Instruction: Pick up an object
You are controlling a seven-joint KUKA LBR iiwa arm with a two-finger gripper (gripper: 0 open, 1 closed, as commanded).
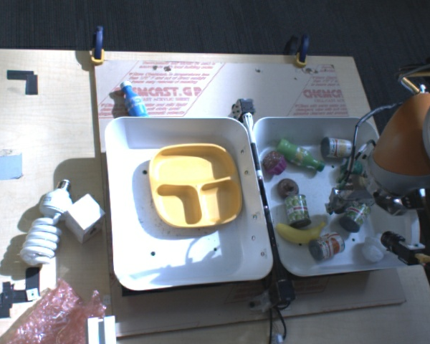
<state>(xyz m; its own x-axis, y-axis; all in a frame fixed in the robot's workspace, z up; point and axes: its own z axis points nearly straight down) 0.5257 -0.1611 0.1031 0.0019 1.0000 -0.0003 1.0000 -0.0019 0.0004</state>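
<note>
Setting: a pale wooden bench on dark carpet, with a printed cardboard sheet [222, 84] under two shallow white bins side by side.

Gripper: the gripper [342, 201] reaches down into the right bin [387, 264] from the right, below the orange wrist band; whether it is spread or closed I cannot tell, as dark metal and cables blur together there.

Nearest object: a small can [355, 216] with a green label lies just beside the gripper tip, possibly touching it; nothing is visibly pinched.

Can's lie: it rests on its side, long axis running diagonally from lower left to upper right, its dark end facing lower left.

Neighbours: a second green-label can [297, 210] stands near the bin's middle, a banana [299, 233] curves just below it, and a red-label can [326, 246] lies beside the banana's right end. Farther up are a chocolate doughnut [287, 188], a purple ball [274, 165], a green bottle [299, 155] and another can [336, 148].

Left bin: the left bin [129, 192] holds a yellow divided tray [196, 193].

Off the bins: a spiral light bulb [43, 229] lies well apart on the bench.

Risk: a can on its side probably rolls; a grip off its axis could squirt it toward the bin wall or the red-label can, and the close clutter could catch a finger.
</note>
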